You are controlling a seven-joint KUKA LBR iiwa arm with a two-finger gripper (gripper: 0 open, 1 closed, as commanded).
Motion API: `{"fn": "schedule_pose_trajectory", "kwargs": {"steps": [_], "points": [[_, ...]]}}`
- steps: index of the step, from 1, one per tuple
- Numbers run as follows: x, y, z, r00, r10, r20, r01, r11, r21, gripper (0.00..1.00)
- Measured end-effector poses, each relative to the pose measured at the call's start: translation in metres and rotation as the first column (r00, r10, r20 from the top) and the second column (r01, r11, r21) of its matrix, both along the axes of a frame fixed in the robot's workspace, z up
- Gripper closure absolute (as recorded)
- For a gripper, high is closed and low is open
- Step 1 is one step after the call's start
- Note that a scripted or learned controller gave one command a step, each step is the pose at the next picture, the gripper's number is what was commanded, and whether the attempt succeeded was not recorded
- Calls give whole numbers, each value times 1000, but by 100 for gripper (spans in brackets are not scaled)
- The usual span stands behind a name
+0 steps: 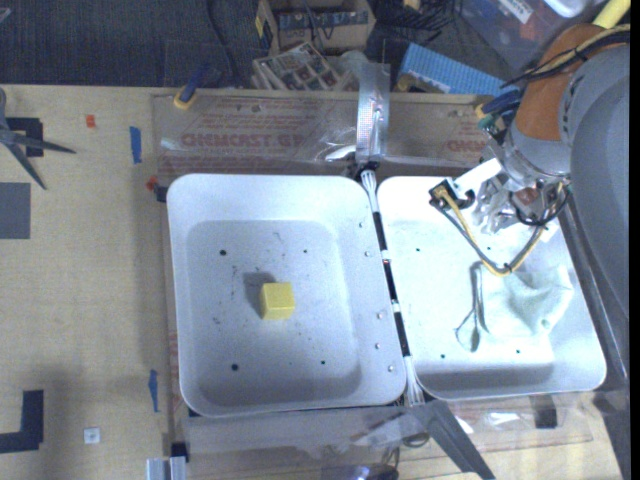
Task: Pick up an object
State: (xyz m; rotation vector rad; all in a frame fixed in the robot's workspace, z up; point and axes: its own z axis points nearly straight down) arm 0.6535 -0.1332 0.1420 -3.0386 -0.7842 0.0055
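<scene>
Two shallow white bins sat side by side on the wooden worktop [80, 298], a yellow block [278, 300] lying alone in the left bin [200, 208]. Over the right bin [420, 208], near a pale crumpled cloth [525, 298], hung the arm's gripper [505, 208], well apart from the block; whether its jaws were open could not be told. A descent there risked closing on air or snagging the cloth.

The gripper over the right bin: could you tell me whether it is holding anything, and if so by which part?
It cannot be told: the gripper hangs over the right bin, above a pale cloth.

Small yellow cube [278, 300], flat, left bin [200, 208] centre.
</scene>
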Motion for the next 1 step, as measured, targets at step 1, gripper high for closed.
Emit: {"fn": "schedule_pose_trajectory", "kwargs": {"steps": [1], "points": [[-9,18,37,954,-300,5,300,954,-1,100]]}}
